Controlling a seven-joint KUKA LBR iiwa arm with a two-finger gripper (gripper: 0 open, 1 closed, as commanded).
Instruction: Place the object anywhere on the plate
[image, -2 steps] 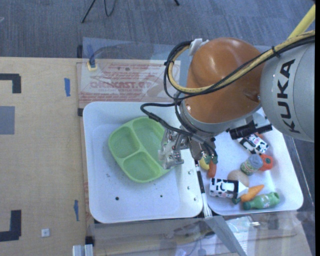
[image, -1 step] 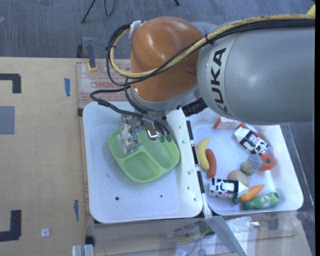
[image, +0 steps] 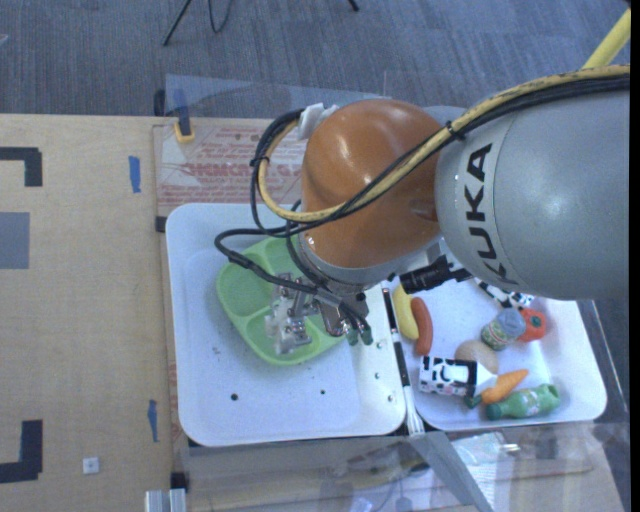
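The gripper (image: 297, 327) hangs over the green plate (image: 243, 290), low above its right part, w/ the metal fingers pointing down at the plate surface. If the fingers are open or closed I cannot tell, and I cannot make out any object between them. The plate is divided in compartments and lies in the left bin (image: 265, 405), toward its upper half; the arm's orange band (image: 365, 180) covers the plate's top right edge.

In the right bin (image: 590, 395) lie the other things, well apart from the plate: a banana (image: 403, 313) and a red sausage (image: 423, 325) side by side near the divider, a black-and-white carton (image: 447, 374), an orange carrot (image: 503, 384), a green bottle (image: 522, 402). Both bins rest on the worktop (image: 80, 320), approx. in the middle of the view.
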